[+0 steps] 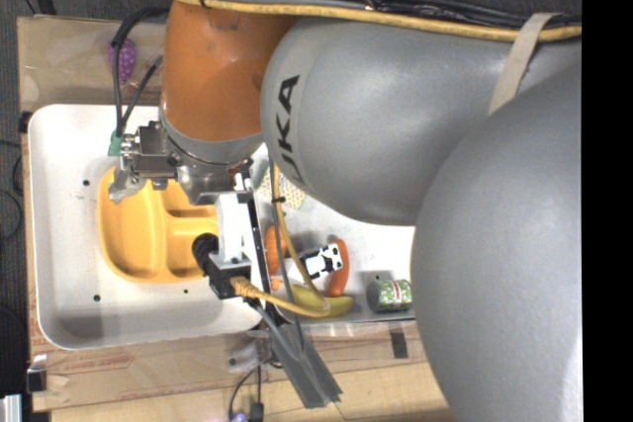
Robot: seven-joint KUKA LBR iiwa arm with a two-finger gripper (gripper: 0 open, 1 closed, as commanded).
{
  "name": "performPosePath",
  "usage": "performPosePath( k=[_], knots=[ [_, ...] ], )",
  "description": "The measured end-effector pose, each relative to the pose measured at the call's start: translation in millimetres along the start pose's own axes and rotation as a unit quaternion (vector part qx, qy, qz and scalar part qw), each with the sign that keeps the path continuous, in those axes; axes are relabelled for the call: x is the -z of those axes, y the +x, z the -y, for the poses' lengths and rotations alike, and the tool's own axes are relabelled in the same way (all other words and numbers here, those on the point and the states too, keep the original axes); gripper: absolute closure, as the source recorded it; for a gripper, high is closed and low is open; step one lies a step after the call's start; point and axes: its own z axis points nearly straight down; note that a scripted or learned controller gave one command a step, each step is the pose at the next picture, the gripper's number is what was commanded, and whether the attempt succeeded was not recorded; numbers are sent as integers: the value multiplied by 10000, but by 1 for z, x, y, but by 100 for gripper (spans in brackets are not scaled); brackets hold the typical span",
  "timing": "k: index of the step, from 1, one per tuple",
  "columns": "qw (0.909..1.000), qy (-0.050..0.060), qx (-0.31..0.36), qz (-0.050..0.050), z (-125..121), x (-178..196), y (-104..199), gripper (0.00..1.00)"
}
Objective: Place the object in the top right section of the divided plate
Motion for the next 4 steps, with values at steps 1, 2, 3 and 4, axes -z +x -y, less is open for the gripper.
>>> performPosePath(
  k=[1,2,3,4],
  knots=[
    [9996,-31,286,-15,28,120,-108,0],
    [9971,1,755,-2,5,-39,-35,0],
    [9972,-3,749,-2,5,-38,-35,0],
    [9972,-3,750,-2,5,-38,-35,0]
  ],
)
